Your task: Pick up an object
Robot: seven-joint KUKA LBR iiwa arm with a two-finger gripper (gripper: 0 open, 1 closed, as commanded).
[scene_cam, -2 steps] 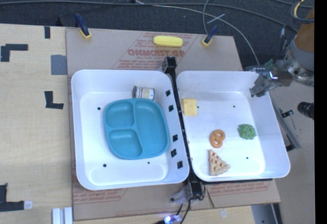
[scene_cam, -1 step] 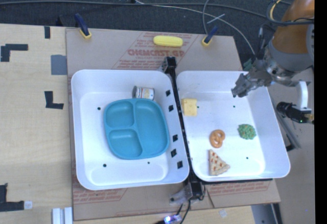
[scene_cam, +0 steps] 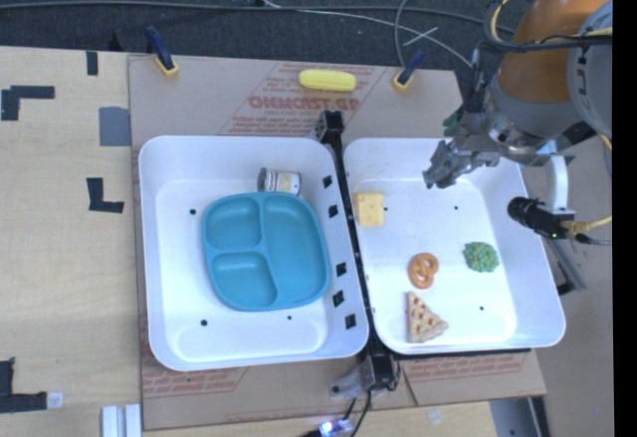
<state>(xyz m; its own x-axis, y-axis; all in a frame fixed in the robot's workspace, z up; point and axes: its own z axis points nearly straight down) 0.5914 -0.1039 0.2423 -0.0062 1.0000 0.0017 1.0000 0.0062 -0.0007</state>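
Candidate objects lie in the right white bin (scene_cam: 518, 330), all below the gripper (scene_cam: 443, 174) and apart from it: a yellow cheese block (scene_cam: 370, 209) lower left of the gripper near the bin's left wall, a pretzel (scene_cam: 423, 271) well below it, a green broccoli piece (scene_cam: 482, 257) below and slightly right, and a pizza slice (scene_cam: 423, 319) farthest below, just beneath the pretzel. The gripper hangs over the upper part of this bin, with nothing seen between its fingers; whether they are apart or together cannot be told. The grey arm with its orange band (scene_cam: 552, 27) rises to the gripper's upper right. Far left of the gripper, the left white bin (scene_cam: 164, 326) holds a blue divided plate (scene_cam: 267, 251) and a small can (scene_cam: 280, 181) touching the plate's upper edge. A yellow banana-shaped item (scene_cam: 326, 80) lies on the cardboard (scene_cam: 219, 97) up and left.
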